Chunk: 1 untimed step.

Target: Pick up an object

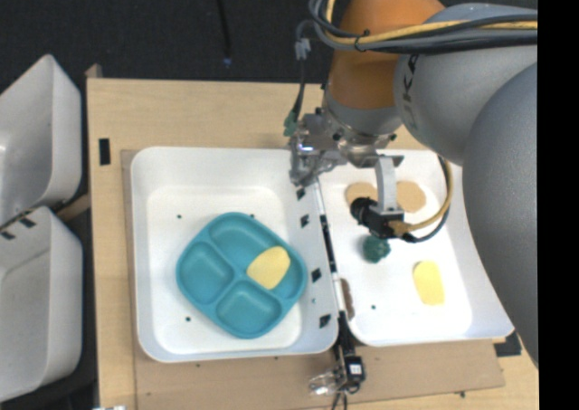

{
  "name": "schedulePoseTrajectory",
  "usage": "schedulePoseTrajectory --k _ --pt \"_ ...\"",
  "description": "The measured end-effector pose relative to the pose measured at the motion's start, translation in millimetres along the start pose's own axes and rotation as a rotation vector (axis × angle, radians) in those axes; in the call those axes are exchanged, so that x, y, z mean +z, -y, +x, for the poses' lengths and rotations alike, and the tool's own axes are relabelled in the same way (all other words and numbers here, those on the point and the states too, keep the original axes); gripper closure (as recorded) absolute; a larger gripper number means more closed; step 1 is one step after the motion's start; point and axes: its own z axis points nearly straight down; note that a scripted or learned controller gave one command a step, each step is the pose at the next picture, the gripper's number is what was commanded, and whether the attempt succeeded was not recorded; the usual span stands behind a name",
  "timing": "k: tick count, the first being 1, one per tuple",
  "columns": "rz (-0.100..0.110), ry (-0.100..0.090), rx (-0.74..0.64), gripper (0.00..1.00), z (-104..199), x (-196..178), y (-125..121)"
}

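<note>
We see the grey arm first, bulking in from the right of the frame, its orange band at the upper middle. Under it the pale wooden counter carries two shallow white bins side by side: the left bin in the middle of the frame and the right bin towards the lower right.

In the left bin a blue plate with several compartments lies flat, towards the bin's lower half.

The gripper hangs below the orange band, over the rims where the two bins meet, near the upper end of that seam. We cannot tell whether it is open or closed, and we see nothing held in it.

In the right bin two tan discs lie near the upper wall, partly hidden by the arm's own parts. A yellow bar lies by itself in the bin's lower right. A yellow piece rests on the plate's right-hand side. Smallest is a green lump, between the discs and the yellow bar, well apart from the gripper.
</note>
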Motion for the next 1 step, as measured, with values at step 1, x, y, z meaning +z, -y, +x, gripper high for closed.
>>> schedulePoseTrajectory --k 1 --pt "0.002 0.002 0.005 0.00 -3.9 0.0 0.5"
